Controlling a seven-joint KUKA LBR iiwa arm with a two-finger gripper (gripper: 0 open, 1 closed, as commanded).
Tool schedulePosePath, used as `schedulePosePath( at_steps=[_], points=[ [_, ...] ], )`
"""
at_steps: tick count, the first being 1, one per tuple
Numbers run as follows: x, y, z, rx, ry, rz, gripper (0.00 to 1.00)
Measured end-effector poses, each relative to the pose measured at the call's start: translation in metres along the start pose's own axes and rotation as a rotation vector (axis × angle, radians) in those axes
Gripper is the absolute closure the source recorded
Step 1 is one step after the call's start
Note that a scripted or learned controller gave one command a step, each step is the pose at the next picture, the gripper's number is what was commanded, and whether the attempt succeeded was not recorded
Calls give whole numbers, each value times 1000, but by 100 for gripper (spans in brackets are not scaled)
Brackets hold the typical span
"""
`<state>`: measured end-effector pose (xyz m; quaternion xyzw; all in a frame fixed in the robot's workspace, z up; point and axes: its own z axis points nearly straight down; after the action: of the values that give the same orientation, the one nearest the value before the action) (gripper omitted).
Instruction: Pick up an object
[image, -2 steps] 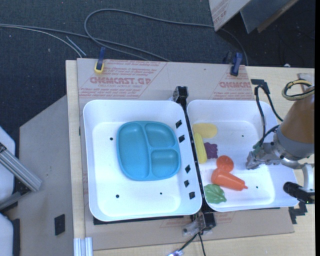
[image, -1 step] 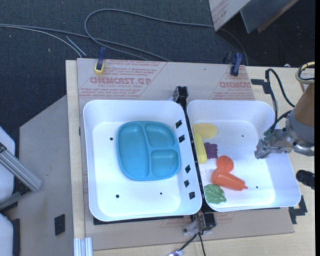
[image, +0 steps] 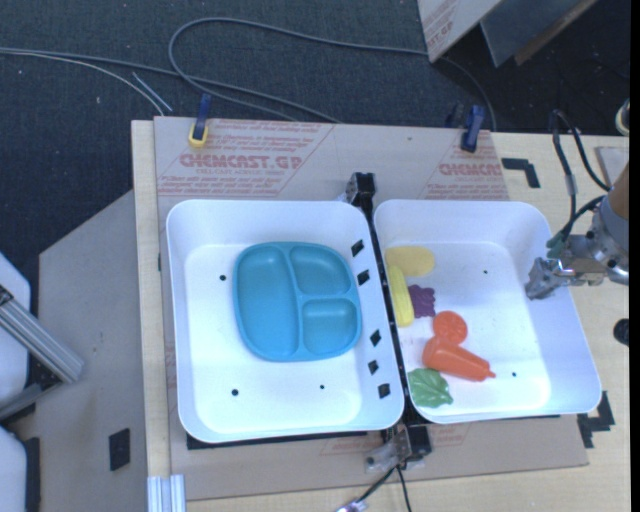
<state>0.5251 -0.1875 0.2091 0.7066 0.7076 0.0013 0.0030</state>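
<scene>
The right bin (image: 500, 222) holds several toy foods along its left side: a yellow piece (image: 411, 261), a yellow corn-like stick (image: 401, 296), purple grapes (image: 423, 299), an orange round piece (image: 450, 325), an orange carrot (image: 458, 362) and a green leafy piece (image: 430, 387). My gripper (image: 543, 278) hangs over the right bin's right slope, well to the right of the foods and apart from all of them. Nothing shows in its grasp.
A blue divided plate (image: 297, 300) lies in the middle of the left bin (image: 200, 330). Black clips run along the seam between the bins (image: 372, 300). Blue and yellow clamps hold the cardboard base at the back; cables trail behind the bench.
</scene>
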Motion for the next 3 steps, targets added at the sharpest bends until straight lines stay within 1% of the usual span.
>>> schedulePosePath(
  at_steps=[1,2,3],
  points=[
    [0,2,-48,-1,0,0,100],
    [45,31,-43,3,3,-5,100],
    [98,48,-49,3,4,-6,100]
  ],
)
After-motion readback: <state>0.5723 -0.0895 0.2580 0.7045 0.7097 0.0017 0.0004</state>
